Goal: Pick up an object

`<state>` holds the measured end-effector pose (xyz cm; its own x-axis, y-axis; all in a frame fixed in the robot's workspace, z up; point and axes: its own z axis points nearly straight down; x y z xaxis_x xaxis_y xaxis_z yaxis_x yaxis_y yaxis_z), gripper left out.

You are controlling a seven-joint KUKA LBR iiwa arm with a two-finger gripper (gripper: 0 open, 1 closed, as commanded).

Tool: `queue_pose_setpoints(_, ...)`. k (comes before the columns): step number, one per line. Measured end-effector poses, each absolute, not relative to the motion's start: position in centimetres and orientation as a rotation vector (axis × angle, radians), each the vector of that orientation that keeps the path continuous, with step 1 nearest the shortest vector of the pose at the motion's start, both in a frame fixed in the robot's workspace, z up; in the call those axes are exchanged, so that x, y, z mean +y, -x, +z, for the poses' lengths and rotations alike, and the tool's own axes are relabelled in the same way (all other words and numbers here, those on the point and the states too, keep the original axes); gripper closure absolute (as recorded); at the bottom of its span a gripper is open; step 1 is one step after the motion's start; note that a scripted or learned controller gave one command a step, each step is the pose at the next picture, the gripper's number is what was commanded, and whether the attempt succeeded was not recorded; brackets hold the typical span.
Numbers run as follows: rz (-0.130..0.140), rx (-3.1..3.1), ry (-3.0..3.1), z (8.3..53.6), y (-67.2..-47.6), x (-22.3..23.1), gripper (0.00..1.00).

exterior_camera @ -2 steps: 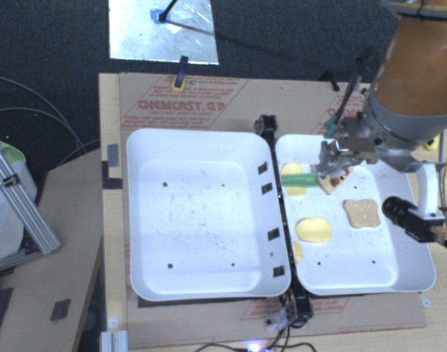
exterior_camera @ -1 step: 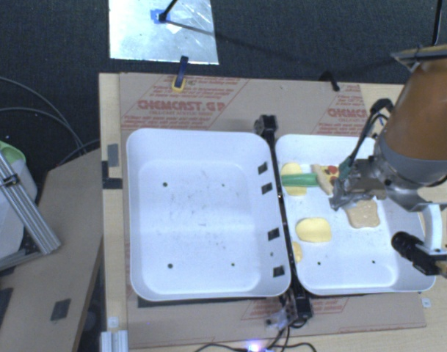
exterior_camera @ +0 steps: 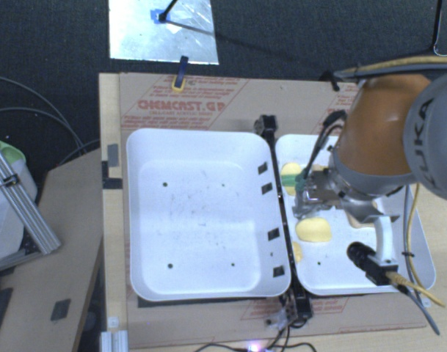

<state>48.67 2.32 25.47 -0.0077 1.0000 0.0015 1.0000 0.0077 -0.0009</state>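
My gripper (exterior_camera: pixel 308 196) hangs low in the right bin (exterior_camera: pixel 333 281), near its left wall, under the grey arm and orange band (exterior_camera: pixel 381 123). A yellow rounded object (exterior_camera: pixel 313 230) lies just below the gripper on the bin floor. Another yellow object (exterior_camera: pixel 291 171) lies just above the gripper, near the bin's left wall. A small yellow piece (exterior_camera: pixel 297 252) sits by the divider lower down. The arm hides much of the right bin's far part.
The left bin (exterior_camera: pixel 201 218) lies beside the right one, with a black clip strip (exterior_camera: pixel 276 196) between them. A black cylindrical part (exterior_camera: pixel 370 262) of the arm hangs over the right bin's lower area. Cables run along the right.
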Motion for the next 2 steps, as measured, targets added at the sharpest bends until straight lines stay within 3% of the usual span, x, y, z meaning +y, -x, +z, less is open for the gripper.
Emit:
queue_pose_setpoints(1, -0.019, -2.237, 2.218, 41.0, -48.8, 5.3, 1.0)
queue_pose_setpoints(2, -0.006, -2.229, 2.217, 41.3, -49.6, 10.6, 1.0)
